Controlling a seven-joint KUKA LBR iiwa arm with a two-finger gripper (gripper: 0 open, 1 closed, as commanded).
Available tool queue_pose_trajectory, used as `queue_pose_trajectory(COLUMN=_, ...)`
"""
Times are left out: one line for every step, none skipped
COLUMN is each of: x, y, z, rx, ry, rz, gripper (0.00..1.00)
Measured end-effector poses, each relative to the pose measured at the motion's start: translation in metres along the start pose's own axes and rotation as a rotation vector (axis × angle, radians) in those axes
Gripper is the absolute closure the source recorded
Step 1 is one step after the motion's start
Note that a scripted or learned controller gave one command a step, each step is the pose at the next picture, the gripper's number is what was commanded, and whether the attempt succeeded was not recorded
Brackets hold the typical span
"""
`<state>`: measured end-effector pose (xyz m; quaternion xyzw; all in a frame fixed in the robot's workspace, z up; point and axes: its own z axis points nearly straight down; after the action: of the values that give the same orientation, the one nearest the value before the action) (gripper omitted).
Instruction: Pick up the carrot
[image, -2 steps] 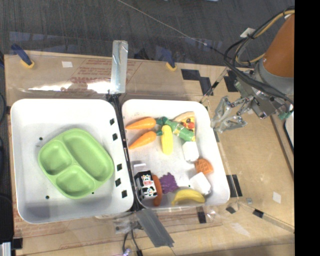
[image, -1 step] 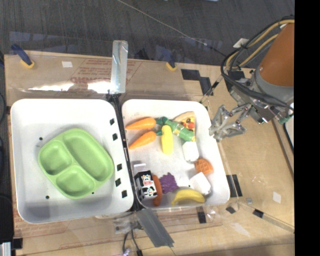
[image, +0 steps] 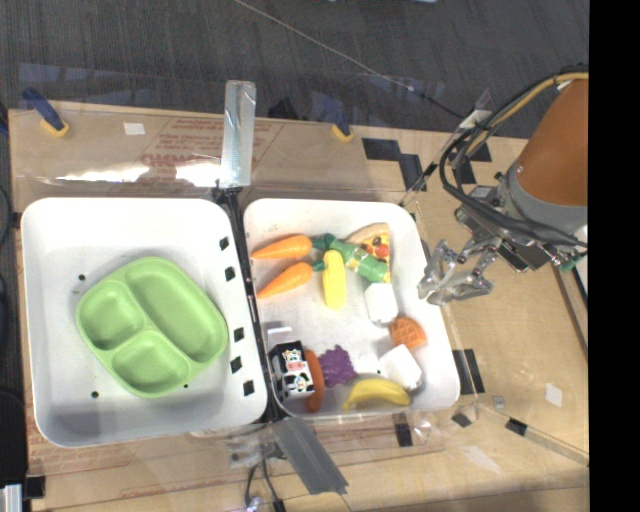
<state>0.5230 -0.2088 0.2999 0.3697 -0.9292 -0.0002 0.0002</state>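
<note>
End effector (image: 457, 281), fingers parted and holding nothing, hangs over the wooden bench (image: 520, 360) beside the right bin (image: 432, 330)

Not much to read here tbh. There's faint reddish print on the plastic sheet (image: 175, 140) behind the bins, but it's too washed out to make out any words. The little carton (image: 290, 365) in the right bin has black-and-white graphics, nothing legible either.

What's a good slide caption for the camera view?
Hand outside the right bin, two toy carrots among play food; green divided plate in left bin.
</note>
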Motion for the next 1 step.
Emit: queue_pose_trajectory(x=0.0033, y=0.0036, z=0.0083, rx=0.0, ry=0.0, rz=-0.133, gripper=1.0)
